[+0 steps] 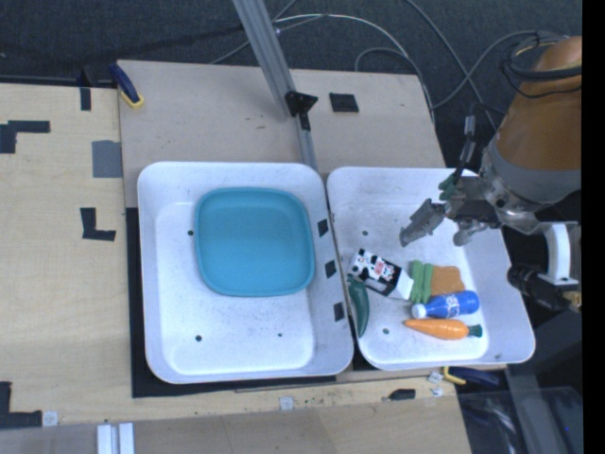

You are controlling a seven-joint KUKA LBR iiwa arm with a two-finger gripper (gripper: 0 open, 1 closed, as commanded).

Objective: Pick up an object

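Your gripper (442, 223) hangs over the right bin (378, 192) with its fingers spread and nothing between them. Below it cluster a glossy blue bottle (447, 305), a tapered orange carrot (440, 328) and a black-and-white box (375, 271). The left bin (161, 253) holds a smooth, rounded-square teal plate (254, 241).

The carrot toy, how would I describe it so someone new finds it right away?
Look in the right bin, at the cluster along its near edge. The carrot lies lowest there, just below the blue bottle. It is the only orange, tapered piece, with a small green tip.
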